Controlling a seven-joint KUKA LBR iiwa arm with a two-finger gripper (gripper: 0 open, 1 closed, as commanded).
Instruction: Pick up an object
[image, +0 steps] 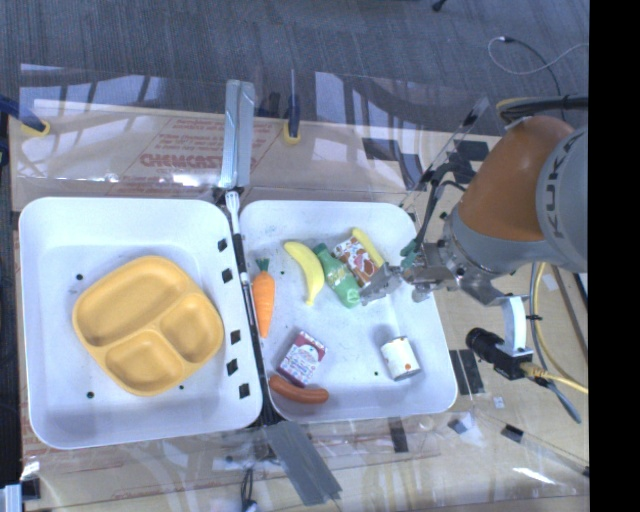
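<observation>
Green packet (343, 285) is seen lying just left of the gripper (375, 288), long axis slanting away toward the banana (305, 268). Whether anything is gripped cannot be told.

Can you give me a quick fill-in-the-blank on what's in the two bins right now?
The yellow divided plate lies in the ____ bin.
The carrot lies along the right bin's ____ wall.
The banana lies between the carrot and the ____ bottle.
The gripper is over the ____ bin.

Missing words: left; left; green; right
</observation>
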